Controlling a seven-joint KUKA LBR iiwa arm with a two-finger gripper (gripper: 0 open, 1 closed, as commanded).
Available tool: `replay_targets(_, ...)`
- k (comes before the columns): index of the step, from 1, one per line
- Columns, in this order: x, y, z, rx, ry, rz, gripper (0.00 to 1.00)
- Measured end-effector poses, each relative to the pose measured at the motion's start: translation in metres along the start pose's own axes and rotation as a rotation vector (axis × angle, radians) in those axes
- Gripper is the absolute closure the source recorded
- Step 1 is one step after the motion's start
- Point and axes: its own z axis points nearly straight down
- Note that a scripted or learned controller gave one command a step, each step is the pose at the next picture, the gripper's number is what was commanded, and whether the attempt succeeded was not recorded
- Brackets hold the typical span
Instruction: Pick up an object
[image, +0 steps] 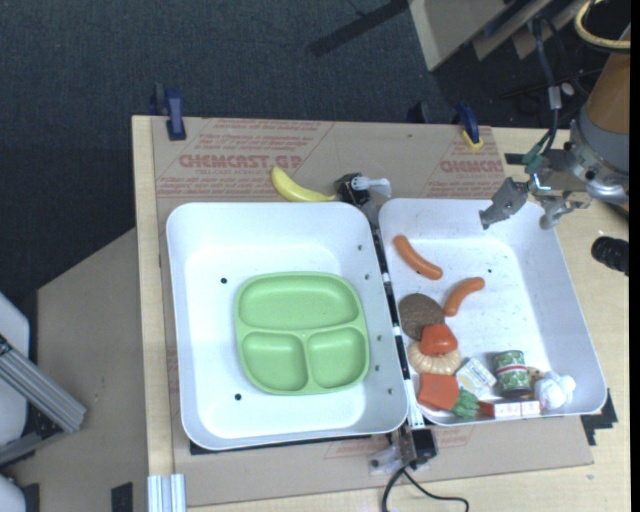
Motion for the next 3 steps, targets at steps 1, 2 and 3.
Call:
replay_targets(1, 0.007, -0.033, 0.095, 0.011, 0.003, 0.001, 0.00)
replay_targets(2, 0.014, -0.060, 0.195, 0.003, 0.004, 0.003, 0.00)
replay_targets(3, 0.022, 0.035, 0.189, -0.012, -0.004, -0.004, 0.00)
